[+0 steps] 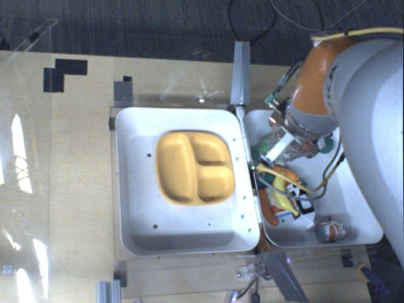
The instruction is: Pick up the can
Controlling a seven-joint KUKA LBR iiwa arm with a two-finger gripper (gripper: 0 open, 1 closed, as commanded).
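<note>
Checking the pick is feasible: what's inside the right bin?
The right bin holds the can lying near its front edge, apart from a pile of colourful items. The arm covers the bin's rear part.

You look down through one fixed camera that sits above the surface [63,188] and faces it at a slant, not straight from the top. The far edge of the surface lies near the top of the view, with dark floor [126,11] behind it. The left bin [129,226] stands close to the middle of your view, and the right bin [353,232] is toward the right side. The arm [366,106] enters from the right and, being near the camera, it looks very large and covers part of the right bin.
</note>
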